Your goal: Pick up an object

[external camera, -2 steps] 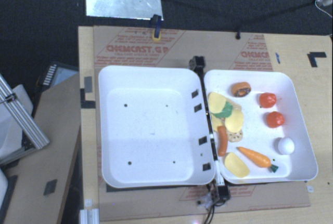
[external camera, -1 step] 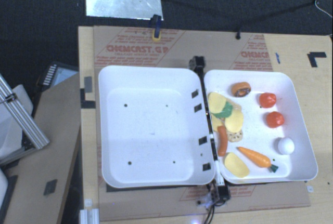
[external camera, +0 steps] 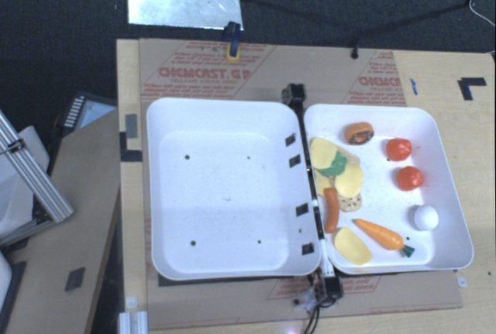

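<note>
— What do I have in the right bin (external camera: 446,193)?

— Toys, all at centre right of the frame: two tomatoes (external camera: 398,149), a white egg (external camera: 425,217), a carrot (external camera: 378,233), a bun (external camera: 359,133) (brown, nearest the top), yellow slices (external camera: 349,179).

— And the gripper?

— I can't tell its state from here.

— The left bin (external camera: 225,185)?

— It sits at frame centre.

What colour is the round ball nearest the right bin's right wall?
White; the ball shows best in the camera view.

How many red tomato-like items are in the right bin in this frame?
2. One red tomato lies near the far right side of the right bin; the other sits just nearer the camera, above the white egg. Nothing seems to hide more.
</note>
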Controlling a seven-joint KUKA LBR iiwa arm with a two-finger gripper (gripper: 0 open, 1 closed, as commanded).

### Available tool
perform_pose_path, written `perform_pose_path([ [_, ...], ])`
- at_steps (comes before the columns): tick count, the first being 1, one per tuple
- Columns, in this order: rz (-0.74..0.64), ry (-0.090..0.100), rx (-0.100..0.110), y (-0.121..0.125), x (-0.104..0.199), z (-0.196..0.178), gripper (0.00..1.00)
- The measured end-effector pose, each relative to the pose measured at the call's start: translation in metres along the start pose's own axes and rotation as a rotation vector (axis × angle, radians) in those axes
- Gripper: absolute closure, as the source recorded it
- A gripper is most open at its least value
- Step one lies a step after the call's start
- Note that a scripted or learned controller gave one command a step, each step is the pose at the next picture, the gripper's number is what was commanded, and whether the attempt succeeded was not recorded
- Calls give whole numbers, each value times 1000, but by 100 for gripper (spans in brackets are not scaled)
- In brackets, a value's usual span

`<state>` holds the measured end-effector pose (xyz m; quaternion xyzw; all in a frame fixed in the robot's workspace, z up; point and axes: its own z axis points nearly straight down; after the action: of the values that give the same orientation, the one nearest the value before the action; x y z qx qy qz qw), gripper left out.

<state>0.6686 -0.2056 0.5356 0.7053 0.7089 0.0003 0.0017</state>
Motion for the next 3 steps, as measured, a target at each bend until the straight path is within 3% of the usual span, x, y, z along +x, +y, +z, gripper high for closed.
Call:
perform_pose_path([
  [3,0,0,0,0,0,0,100],
])
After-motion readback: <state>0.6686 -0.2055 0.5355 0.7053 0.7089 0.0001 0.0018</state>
